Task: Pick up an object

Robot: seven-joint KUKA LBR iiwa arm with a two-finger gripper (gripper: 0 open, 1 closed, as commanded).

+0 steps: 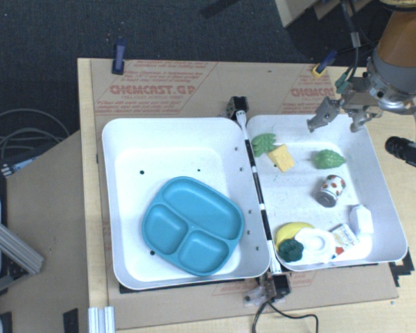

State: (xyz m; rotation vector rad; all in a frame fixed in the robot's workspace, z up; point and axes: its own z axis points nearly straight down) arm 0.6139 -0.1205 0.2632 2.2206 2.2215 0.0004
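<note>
The gripper (341,118) hangs over the far edge of the right bin (383,186), fingers spread with nothing between them. Toward the bin's middle from it lies a green leafy toy (328,159); further left sit a yellow block (282,158) and another green piece (263,143). The left bin (125,151) holds a blue divided plate (192,224).

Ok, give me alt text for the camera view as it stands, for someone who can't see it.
The tool hangs open over the far edge of the right bin, which holds small items including a yellow block and green leaf. The left bin holds a blue divided plate.
</note>
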